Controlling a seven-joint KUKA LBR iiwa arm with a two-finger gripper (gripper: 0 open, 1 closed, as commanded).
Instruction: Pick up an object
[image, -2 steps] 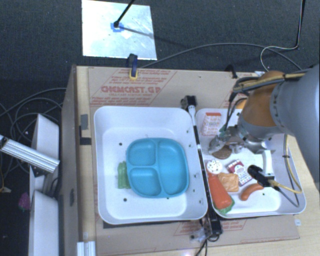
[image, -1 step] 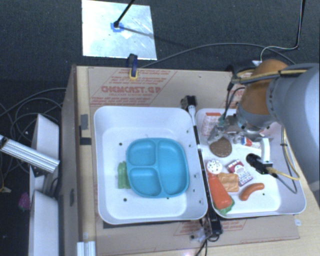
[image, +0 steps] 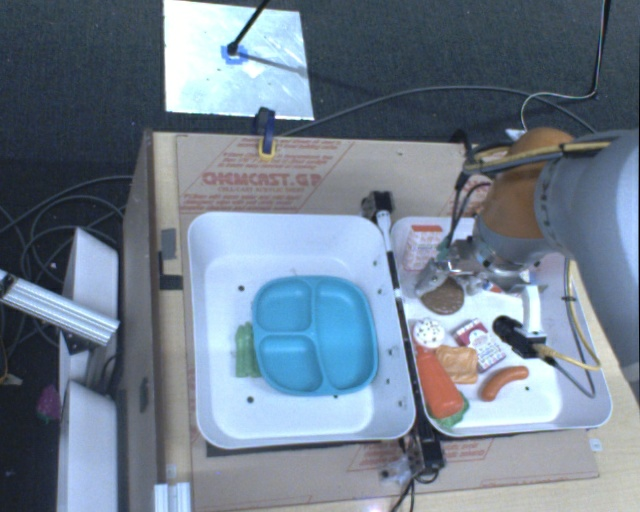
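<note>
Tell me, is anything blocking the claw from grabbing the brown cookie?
Nothing visible is in the way. The claw hangs right over the brown cookie in the right bin. The small carton sits beside it at the back, and the cupcake lies just in front, neither between claw and cookie.

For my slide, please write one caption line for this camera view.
KUKA arm's gripper hovers over toy food in the right bin; a blue divided plate lies in the left bin.
</note>
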